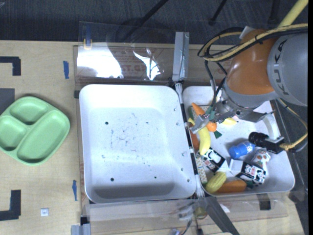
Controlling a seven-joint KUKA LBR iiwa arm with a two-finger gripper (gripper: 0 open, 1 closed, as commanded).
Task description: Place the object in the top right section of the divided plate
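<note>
Reaching into the right bin (pixel 286 177) from the table's edge, our arm's fingers (pixel 211 120) hover over a small orange object (pixel 211 127) among toys; we cannot tell their state, while the green divided plate (pixel 32 129) waits far left

I see the divided plate (pixel 33 129) sitting on the bench (pixel 39 58) at the far left, well apart from the two bins. The left bin (pixel 132 136) lies between the plate and the right bin (pixel 283 175), and the two bins touch along their shared edge. My arm (pixel 264 67) comes in from the upper right and hangs over the right bin's back half, with the gripper (pixel 211 119) down near that bin's left wall. A banana (pixel 204 140) lies just below the gripper, beside the shared edge. A bottle (pixel 241 150) rests right of the banana, near the bin's middle. A carrot (pixel 234 186) lies along the front wall.
</note>
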